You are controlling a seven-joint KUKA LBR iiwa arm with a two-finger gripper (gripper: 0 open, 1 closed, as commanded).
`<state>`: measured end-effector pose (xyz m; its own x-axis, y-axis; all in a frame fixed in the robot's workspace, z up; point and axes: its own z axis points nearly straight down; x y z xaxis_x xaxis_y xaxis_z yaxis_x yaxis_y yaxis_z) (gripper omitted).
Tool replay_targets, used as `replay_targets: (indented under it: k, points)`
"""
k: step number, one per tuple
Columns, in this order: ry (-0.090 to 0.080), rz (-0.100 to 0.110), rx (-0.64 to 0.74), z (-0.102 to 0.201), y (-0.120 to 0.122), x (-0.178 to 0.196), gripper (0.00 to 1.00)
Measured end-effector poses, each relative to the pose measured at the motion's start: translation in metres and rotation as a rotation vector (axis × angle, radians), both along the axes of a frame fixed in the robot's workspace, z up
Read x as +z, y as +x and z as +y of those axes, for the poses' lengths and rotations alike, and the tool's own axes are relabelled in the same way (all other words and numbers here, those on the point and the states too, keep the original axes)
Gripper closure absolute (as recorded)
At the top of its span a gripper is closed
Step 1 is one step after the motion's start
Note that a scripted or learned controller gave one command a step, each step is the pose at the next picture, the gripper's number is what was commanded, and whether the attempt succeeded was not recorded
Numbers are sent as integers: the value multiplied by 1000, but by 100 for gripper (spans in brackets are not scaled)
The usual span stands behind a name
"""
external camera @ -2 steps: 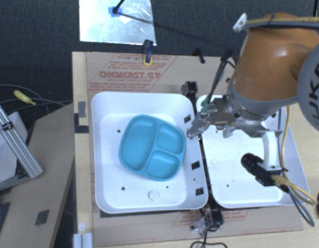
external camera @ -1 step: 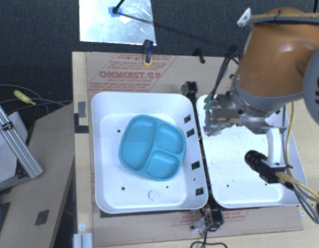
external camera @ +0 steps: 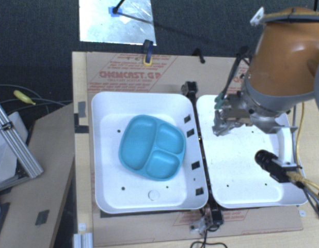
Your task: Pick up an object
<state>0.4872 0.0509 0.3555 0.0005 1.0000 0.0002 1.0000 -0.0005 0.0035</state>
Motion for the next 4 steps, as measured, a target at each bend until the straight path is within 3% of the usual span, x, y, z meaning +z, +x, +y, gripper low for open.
replay_targets:
  k: [1,2,3,4]
  points:
    - [2,-4,7,20,0,51,100]
    - [-1,12,9,73,-2,-58,100]
    - [5,-12,6,83,0,71,100]
    - [2,-3,10,83,0,75,100]
